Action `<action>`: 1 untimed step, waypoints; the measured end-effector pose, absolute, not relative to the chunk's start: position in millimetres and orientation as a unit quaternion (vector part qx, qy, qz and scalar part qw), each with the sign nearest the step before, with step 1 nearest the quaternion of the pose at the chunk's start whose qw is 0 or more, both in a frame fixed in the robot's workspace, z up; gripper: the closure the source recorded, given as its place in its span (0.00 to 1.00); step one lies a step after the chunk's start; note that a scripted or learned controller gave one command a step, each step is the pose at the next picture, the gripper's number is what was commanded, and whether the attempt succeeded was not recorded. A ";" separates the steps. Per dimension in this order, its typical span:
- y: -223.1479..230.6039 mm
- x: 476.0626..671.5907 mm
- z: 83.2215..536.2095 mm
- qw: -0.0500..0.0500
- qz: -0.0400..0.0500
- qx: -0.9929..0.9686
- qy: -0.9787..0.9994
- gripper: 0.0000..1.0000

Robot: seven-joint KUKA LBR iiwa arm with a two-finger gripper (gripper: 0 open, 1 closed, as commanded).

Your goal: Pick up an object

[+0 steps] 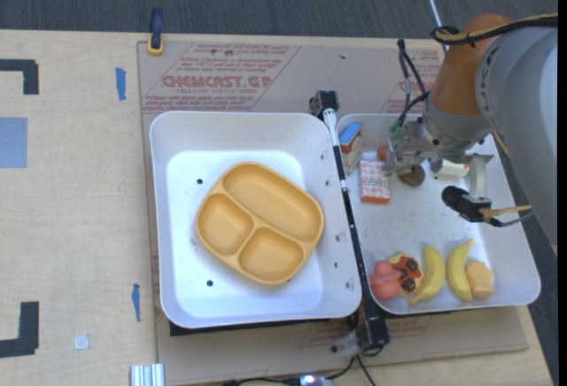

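Over the right bin, as the camera view looks down on it, my pincer hangs toward the far end, with my grey arm and its orange band reaching in from the right. From this angle I cannot tell whether the pincer is open or closed.

A small brown round thing lies on the white floor right at the pincer's tip. I cannot tell whether the two touch. Just to its left a red-and-white packet lies flat. Beyond that, close to the bin's left wall, stands a small carton with a blue top.

Along the near edge of the same bin sit the other things I could pick. A pink lump with red and dark bits on it touches a banana. A second banana lies just beside the first, and an orange-yellow fruit is pressed against that second one. All four are well apart from the pincer.

Beside it, the left bin holds a yellow plate with three compartments, set at a slant on the bin's floor. Both bins rest on a board printed with red lettering, which lies on the pale wooden bench. A few bits of blue tape are stuck to the bench left of the board.
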State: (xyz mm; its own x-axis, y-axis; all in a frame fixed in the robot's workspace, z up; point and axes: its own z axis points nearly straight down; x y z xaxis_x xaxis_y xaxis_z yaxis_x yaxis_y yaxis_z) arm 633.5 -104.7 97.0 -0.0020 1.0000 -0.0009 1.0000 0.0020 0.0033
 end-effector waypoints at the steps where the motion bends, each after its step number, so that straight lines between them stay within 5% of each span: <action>1: -179.5 541.3 158.5 0.000 0.000 0.707 0.707 1.00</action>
State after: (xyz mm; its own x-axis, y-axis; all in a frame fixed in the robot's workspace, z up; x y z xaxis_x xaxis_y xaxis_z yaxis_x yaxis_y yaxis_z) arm 541.3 -179.5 158.5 0.0002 1.0000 -0.0001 1.0000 -0.0002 -0.0008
